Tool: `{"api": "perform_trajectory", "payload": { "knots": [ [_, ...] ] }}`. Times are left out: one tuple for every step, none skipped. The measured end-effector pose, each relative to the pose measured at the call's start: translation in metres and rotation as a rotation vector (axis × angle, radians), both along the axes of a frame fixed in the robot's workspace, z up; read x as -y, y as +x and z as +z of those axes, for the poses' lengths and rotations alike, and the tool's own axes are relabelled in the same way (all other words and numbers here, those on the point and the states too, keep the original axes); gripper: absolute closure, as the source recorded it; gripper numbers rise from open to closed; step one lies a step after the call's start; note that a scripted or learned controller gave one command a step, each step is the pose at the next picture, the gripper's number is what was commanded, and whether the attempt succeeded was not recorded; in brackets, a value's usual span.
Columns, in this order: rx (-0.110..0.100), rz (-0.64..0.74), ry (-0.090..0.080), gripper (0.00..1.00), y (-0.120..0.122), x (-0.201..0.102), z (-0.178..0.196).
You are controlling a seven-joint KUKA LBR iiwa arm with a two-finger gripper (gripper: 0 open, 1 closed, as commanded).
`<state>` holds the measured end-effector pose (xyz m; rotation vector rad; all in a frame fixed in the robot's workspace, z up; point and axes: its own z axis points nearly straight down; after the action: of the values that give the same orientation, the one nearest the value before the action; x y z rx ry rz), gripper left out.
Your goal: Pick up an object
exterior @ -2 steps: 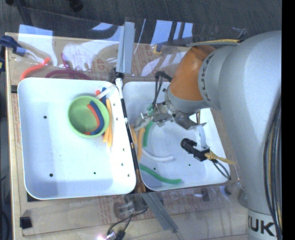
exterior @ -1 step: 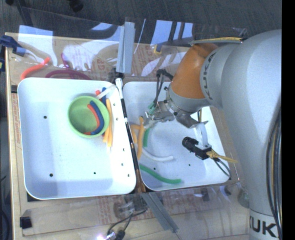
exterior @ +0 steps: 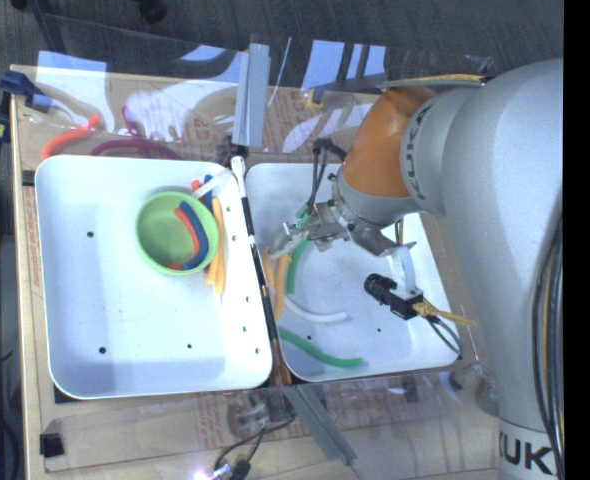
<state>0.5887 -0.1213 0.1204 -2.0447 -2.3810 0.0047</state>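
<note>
White bins: two, the left bin [exterior: 105, 303] and the right bin [exterior: 375, 343].
Green bowl: one [exterior: 165, 233], in the left bin.
Pieces in the bowl: one red piece [exterior: 190, 226] and one blue piece [exterior: 181, 208]; whether there are more, I cannot tell.
Green strips: two in the right bin, the lower green strip [exterior: 320, 354] and the upper green strip [exterior: 293, 268].
White strip: one [exterior: 315, 317].
Orange sticks: at least two, the left orange stick [exterior: 218, 263] and the right orange stick [exterior: 278, 273].

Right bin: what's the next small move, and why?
Probably ease the gripper down and slightly toward the green stick, which lies right beside it near the left wall of the right bin. I can't see anything held yet, and the white curved piece and green strip lie farther off.
</note>
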Motion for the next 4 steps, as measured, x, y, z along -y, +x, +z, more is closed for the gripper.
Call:
{"api": "perform_trajectory", "payload": {
  "knots": [
    [0.011, -0.078, 0.001, 0.00, 0.025, 0.007, -0.025],
    [0.015, -0.073, 0.002, 1.00, 0.027, 0.005, -0.013],
    [0.015, -0.072, 0.002, 0.00, 0.027, 0.005, -0.013],
    [0.013, -0.042, -0.002, 0.00, 0.033, -0.005, -0.024]
  ]
}}
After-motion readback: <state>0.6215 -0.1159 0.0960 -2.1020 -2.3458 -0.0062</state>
